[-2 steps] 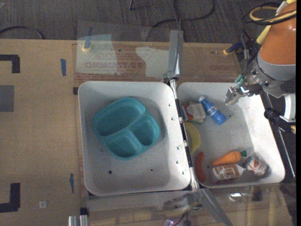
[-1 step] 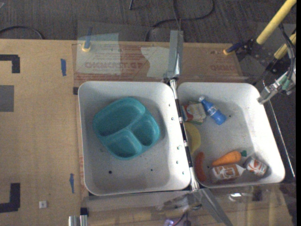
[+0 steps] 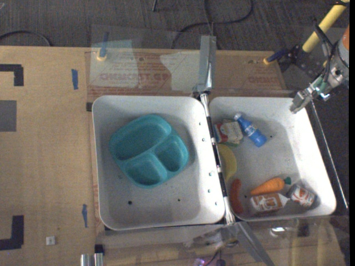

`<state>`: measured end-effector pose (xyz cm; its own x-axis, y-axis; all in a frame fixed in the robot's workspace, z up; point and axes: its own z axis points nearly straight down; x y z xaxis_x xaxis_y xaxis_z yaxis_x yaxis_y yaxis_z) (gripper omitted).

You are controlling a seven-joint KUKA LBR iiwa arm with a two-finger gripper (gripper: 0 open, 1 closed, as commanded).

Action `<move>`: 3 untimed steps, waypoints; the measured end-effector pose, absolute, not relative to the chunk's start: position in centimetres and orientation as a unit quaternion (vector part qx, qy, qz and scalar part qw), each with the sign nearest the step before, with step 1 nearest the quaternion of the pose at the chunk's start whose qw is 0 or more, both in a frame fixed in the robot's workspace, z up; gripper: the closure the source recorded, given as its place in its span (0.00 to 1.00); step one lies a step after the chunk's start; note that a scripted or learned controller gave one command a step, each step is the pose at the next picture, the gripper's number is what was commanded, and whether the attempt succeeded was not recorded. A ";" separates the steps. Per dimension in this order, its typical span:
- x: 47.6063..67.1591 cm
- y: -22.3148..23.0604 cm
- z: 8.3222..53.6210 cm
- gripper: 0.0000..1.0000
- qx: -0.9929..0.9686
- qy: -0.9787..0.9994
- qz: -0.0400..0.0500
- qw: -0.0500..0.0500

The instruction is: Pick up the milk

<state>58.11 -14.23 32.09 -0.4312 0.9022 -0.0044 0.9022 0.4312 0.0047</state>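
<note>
We see the gripper at the upper right, above the right bin; we cannot tell its grip. The milk lies inside.

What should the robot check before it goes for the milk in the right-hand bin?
1. Milk in sight: ok. The carton lies in the right bin, by the upper left wall.
2. Milk's top uncovered: ok.
3. Room around it: not ok. The blue bottle sits close on its right and the banana just below.
4. Claw above the milk: not ok. It hangs over the bin's upper right corner.
5. Way across: ok, bare bin floor.
</note>
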 end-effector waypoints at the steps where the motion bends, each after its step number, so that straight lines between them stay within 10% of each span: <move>1: 55.8 -10.1 33.7 1.00 0.520 0.854 0.000 0.001; 2: 54.7 -2.4 34.8 1.00 0.521 0.854 0.000 0.001; 3: 49.3 2.1 35.0 1.00 0.544 0.839 0.000 0.000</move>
<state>49.27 2.07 34.96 -0.4082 0.9129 -0.0001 0.9129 0.4082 0.0001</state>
